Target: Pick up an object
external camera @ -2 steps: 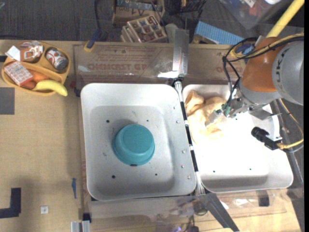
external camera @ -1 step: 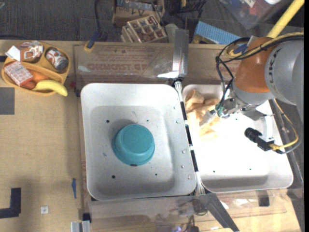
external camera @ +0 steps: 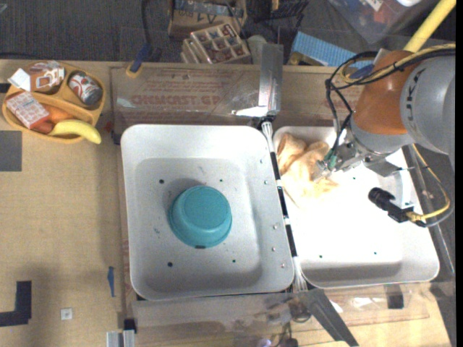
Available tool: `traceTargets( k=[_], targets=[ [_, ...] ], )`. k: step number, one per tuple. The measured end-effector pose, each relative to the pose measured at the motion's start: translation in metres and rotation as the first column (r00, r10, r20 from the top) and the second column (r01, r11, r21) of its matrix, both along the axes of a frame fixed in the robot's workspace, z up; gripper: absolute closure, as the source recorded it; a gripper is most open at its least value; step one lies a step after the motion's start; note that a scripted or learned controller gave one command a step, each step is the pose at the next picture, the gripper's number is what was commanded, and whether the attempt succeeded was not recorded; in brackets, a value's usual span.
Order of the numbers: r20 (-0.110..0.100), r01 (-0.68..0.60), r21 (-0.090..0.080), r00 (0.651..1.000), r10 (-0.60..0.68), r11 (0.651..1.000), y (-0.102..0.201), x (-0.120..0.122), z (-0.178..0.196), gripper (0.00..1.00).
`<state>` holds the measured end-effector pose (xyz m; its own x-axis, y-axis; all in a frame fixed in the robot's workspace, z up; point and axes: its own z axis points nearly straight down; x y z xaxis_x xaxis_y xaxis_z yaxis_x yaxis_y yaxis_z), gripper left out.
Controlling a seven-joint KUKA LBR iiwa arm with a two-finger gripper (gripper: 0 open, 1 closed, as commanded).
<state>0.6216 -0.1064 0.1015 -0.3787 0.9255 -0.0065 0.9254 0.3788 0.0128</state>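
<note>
The gripper (external camera: 330,163), grip state unclear, meets a crumpled pale-orange cloth (external camera: 302,163) in the right bin (external camera: 376,266).

Two shallow white bins sit side by side: the left bin (external camera: 145,157) in the middle of the frame and the right bin (external camera: 362,259) toward the right. One teal bowl (external camera: 201,215) lies upside down in the left bin. One pale, crumpled cloth-like object (external camera: 300,166) lies in the upper left corner of the right bin. One grey arm with an orange band (external camera: 405,107) reaches in from the right. At the upper left of the frame stands one yellow tray (external camera: 18,118), with one banana (external camera: 78,129) on it and a few small packaged items I cannot count surely.
</note>
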Motion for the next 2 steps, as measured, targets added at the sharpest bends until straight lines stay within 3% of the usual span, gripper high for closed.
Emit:
traceTargets(
  k=[1, 2],
  targets=[
    [0.0, 0.0, 0.0, 1.0, 0.0, 1.0, 0.0, 0.0, 0.0, 0.0],
    [-0.009, -0.024, -0.002, 1.0, 0.024, 1.0, 0.004, 0.042, -0.012, 0.0]
  ],
)
